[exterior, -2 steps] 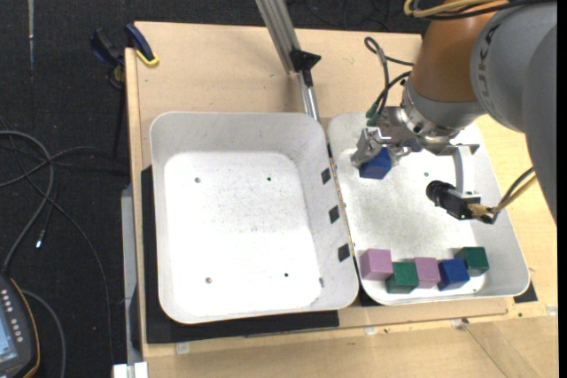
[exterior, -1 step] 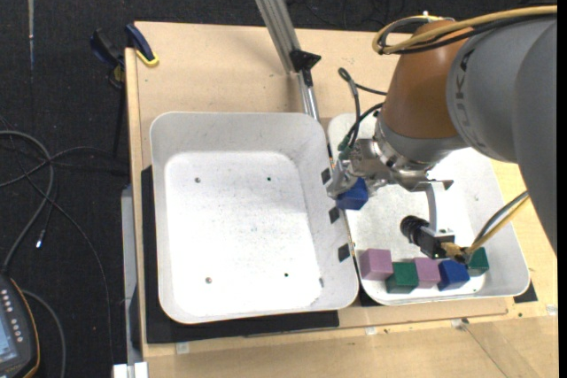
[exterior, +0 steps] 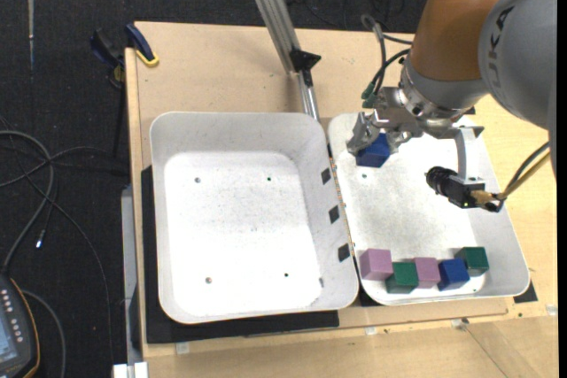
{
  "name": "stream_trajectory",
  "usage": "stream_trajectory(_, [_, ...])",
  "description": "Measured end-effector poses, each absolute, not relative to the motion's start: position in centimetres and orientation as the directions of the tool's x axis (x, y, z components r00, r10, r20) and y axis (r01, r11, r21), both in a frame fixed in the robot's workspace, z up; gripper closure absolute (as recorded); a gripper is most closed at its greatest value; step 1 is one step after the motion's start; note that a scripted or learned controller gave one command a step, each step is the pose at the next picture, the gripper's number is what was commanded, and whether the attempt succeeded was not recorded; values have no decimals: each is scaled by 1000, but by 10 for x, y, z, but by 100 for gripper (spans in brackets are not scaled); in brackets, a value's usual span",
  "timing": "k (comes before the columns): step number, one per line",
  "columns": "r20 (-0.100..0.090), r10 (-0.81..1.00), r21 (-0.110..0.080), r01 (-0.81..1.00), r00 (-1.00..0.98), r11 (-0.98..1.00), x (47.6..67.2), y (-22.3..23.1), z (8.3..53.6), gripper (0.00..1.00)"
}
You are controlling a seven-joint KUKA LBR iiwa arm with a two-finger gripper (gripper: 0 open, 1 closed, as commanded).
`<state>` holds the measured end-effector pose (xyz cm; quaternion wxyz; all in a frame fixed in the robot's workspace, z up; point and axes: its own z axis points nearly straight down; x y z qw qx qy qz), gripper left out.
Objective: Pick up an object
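My gripper (exterior: 376, 137) hangs over the far left corner of the right bin (exterior: 416, 208). Between its metal fingers sits a blue block (exterior: 374, 151), with the gripper shut on it. Along the near edge of the same bin lies a row of blocks: a pink block (exterior: 376, 262), a green block (exterior: 404, 276), a second pink block (exterior: 427, 272), a second blue block (exterior: 453, 272) and a second green block (exterior: 475, 258).
The left bin (exterior: 237, 217) lies beside the right one, their rims touching. A slanted metal pole (exterior: 270, 9) comes down to the bench just behind the bins' shared edge. A blue and yellow clamp (exterior: 133, 44) sits on the bench's far left corner.
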<state>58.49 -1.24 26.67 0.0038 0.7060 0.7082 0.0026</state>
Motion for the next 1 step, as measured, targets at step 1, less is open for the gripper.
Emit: stream_trajectory(1, [2, 1000, -7, 1000, -9, 9, 600, 58, 190, 100])
